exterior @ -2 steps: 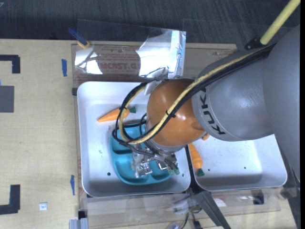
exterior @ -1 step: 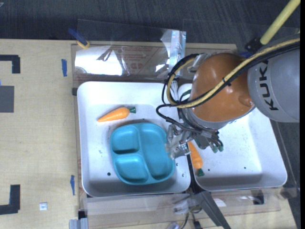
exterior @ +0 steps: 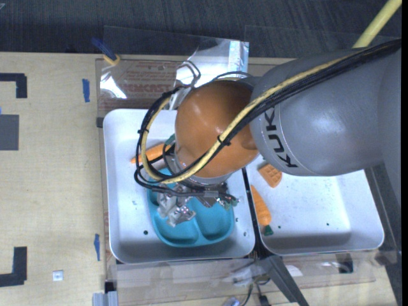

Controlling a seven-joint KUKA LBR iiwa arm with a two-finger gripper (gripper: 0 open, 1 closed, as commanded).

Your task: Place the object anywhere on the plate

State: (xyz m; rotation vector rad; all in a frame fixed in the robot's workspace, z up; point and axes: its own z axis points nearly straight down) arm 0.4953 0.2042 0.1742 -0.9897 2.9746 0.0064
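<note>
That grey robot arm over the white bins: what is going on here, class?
A grey KUKA arm reaches in from the right and hangs over the left bin, its tool low above a blue plate that lies in that bin. An orange piece lies by the cables behind the plate, partly hidden. In the right bin lie a toy carrot and another orange piece. Whether the tool holds anything cannot be made out.

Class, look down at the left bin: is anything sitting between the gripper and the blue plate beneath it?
Nothing visible does. The gripper hangs directly over the blue plate in the left bin, with bare plate surface around it. An orange object lies behind the arm, off to the plate's far side.
</note>
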